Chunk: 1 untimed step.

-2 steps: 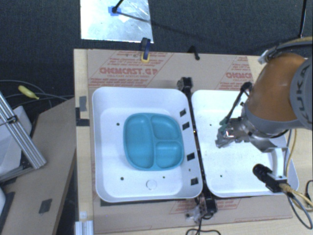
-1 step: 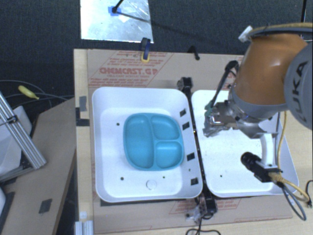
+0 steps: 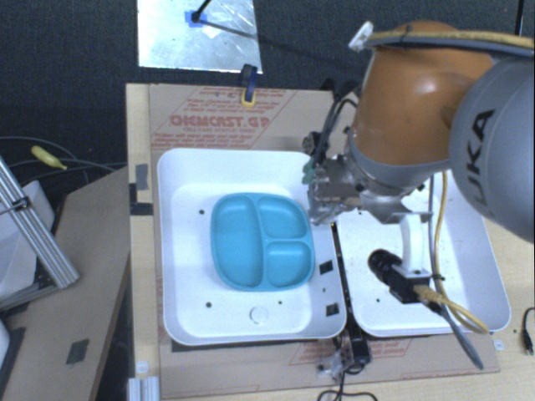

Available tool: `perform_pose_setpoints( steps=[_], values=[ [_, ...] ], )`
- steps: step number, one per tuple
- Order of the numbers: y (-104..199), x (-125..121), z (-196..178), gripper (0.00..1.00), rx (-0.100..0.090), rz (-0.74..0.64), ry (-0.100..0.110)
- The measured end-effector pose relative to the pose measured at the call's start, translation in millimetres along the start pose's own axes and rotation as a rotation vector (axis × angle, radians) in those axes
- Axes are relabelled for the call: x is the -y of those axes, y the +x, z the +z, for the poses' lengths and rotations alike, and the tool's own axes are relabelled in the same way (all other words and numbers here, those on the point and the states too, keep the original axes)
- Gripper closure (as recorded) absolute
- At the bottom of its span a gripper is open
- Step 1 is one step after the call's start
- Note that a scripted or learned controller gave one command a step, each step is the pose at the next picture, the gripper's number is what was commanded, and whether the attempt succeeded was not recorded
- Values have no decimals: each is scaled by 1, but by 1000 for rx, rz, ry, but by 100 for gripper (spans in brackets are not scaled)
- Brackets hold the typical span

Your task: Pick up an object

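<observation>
A blue plate [image 3: 261, 241] with three compartments lies flat in the middle of the left bin [image 3: 188, 224]. My gripper [image 3: 322, 211] hangs at the plate's upper right corner, over the rim between the two bins. The large orange and grey wrist hides most of the gripper. Nothing shows between its fingers.
The right bin [image 3: 476, 257] lies under the arm, and the arm covers much of it. A brown cardboard sheet [image 3: 226, 119] underlies both bins. A shiny metal sheet [image 3: 196, 19] lies at the back. Aluminium framing [image 3: 29, 232] stands at the left.
</observation>
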<state>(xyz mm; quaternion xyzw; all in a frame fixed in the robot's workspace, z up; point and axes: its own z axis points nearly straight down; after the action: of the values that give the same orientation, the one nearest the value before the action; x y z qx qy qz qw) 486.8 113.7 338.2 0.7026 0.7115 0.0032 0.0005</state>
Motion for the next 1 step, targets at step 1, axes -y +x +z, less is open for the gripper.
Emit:
perform_pose_setpoints(
  steps=[1],
  values=[
    [-6, -1, -91, 100, 0, 8, -7]
  ],
)
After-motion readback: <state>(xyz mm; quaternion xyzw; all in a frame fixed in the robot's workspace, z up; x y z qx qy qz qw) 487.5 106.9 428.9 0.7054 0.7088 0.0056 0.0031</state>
